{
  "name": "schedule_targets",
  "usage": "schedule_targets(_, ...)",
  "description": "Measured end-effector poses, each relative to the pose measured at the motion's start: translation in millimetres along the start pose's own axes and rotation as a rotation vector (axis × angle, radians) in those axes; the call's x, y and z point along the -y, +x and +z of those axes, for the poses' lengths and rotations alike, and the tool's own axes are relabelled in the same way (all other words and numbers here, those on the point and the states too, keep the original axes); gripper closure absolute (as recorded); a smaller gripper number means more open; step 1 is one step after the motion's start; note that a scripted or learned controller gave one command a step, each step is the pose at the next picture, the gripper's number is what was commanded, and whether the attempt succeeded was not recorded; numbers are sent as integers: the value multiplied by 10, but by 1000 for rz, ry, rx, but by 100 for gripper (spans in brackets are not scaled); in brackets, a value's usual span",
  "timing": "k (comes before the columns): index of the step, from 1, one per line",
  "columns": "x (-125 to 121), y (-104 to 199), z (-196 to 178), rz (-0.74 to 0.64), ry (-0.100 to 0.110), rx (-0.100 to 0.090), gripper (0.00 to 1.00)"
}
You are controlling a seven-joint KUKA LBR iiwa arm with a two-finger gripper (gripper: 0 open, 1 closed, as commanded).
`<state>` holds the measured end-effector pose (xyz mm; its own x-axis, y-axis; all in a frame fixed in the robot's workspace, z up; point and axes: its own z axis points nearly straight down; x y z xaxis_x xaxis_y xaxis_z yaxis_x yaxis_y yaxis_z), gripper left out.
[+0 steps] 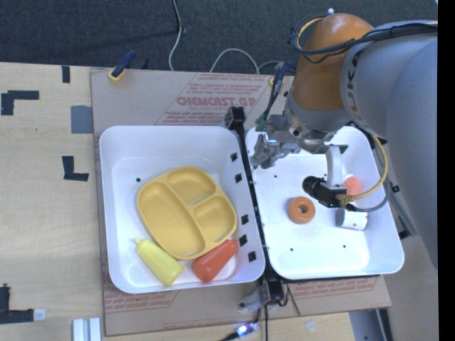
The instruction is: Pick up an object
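An orange doughnut-shaped ring (pixel 302 209) lies in the middle of the right bin (pixel 334 261). Beside it to the right are a small pink-orange piece (pixel 352 185) and a short white cylinder (pixel 352 220). In the left bin (pixel 117 162) a yellow divided plate (pixel 188 210) sits in the centre. A yellow squeeze bottle (pixel 158 260) and a red-orange bottle (pixel 215 259) lie at its front edge. My gripper (pixel 264 150) hangs over the right bin's far left corner, close to the wall between the bins. It is up and left of the ring, and I see nothing in it.
The arm's grey body and orange band (pixel 327 55) cover the right bin's far right side. Both bins rest on a cardboard sheet (pixel 206 98). A blue-and-yellow clip (pixel 121 65) and a cable (pixel 178 27) lie beyond them.
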<state>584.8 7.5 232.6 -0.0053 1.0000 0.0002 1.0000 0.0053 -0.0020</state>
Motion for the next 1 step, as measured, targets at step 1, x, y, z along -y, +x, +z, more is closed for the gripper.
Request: schedule_targets(1, -219, 480, 135, 0, -1, 1, 100)
